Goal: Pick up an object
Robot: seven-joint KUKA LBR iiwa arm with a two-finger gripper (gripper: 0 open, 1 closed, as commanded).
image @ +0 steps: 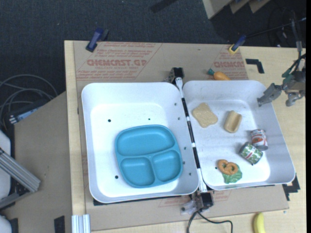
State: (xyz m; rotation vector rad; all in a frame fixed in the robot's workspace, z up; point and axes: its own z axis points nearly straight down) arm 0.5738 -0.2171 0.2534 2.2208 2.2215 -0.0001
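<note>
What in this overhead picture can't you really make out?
- Robot hand: cut off by the right edge of the camera view, too small to read its fingers.
- Yellow curved object: cut by the bottom edge.
- Two small cans: labels too small to read.

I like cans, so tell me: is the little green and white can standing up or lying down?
Lying down. The small green and white can rests on its side in the right white bin, with its round end facing sideways.

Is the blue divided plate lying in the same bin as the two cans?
No, the blue divided plate lies in the left bin; both cans lie in the right bin.
</note>
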